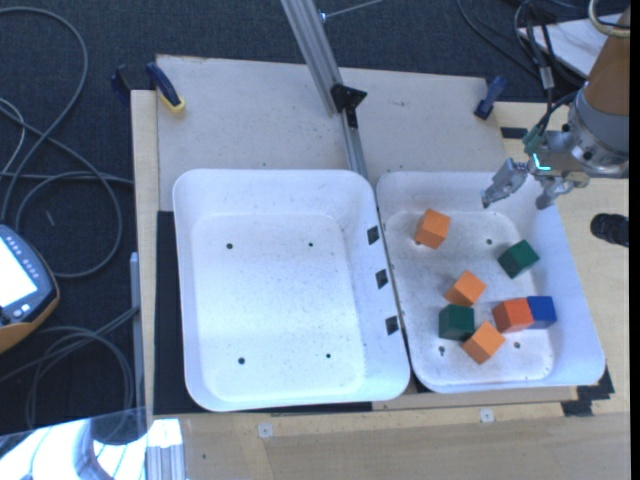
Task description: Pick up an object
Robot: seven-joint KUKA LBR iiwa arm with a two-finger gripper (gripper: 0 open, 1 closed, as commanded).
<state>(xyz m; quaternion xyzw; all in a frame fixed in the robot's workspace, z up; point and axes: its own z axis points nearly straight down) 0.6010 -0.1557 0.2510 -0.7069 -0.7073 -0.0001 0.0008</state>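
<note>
Blocks lie loose in the right bin [572,268], below and left of the hand [522,190]; nothing is lifted, so the whole pick remains. The hand hangs open and empty over that bin's far edge. Nearest it sit an orange block [432,228] and a green block [518,259].

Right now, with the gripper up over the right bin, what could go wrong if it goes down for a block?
The gripper hangs open above the right bin's far rim, with nothing between its fingers, so a straight descent may hit the rim or close on air. An orange block and the blue block touch, so fingers may catch both or push one away. The nearest orange block is tilted and could slip.
</note>
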